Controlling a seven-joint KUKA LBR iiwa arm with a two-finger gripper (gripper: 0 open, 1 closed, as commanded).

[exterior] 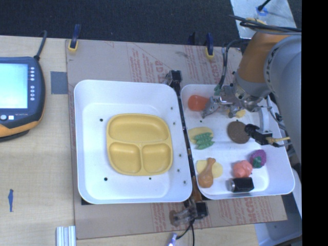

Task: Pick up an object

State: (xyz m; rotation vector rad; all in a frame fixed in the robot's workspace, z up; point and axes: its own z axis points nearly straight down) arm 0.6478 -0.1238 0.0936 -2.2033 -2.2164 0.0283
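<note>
Two white bins (128, 88) on cardboard-covered bench (128, 60), dark floor (128, 4), gripper (211, 106) state unclear

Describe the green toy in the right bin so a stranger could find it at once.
Start at the right white bin, the one crowded with toy food. Along its left side, about halfway down, lies the green pea pod on a pale yellow piece. It is the bin's one all-green item, below the orange-red tomato.

Seven small toy foods lie apart in the right bin (287, 188), right of frame: an orange-red tomato (196, 102) upper left, green pea pods (202, 139), a brown disc (237, 132), a tan drumstick (206, 172), a pink-orange lump (242, 168), a purple piece (258, 158), a black can (241, 184) on its side.
</note>
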